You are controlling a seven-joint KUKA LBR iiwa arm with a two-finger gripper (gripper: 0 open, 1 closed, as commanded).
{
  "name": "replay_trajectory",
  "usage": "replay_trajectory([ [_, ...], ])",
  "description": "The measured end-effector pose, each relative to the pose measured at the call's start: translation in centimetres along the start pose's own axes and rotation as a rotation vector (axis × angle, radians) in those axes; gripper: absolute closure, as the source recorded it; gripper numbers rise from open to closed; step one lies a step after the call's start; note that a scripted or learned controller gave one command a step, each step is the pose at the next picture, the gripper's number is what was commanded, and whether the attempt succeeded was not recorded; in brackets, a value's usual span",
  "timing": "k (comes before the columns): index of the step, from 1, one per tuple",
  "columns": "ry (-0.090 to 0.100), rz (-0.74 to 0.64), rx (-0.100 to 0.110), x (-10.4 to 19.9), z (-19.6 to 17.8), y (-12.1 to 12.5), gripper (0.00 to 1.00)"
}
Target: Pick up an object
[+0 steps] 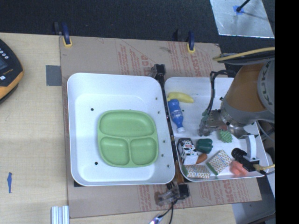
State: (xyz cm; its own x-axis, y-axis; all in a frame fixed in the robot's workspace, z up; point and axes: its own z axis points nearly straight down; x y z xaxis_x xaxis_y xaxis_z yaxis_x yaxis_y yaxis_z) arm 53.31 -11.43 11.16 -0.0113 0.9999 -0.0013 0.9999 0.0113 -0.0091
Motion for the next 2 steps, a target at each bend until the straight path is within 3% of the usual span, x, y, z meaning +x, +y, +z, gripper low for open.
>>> replay_trajectory([
  [1, 0.0, 0.0, 0.0, 0.0, 0.0, 0.0, 0.0],
  [2, 0.002, 0.006, -0.005, 0.9, 2.1, -4.2, 0.0],
])
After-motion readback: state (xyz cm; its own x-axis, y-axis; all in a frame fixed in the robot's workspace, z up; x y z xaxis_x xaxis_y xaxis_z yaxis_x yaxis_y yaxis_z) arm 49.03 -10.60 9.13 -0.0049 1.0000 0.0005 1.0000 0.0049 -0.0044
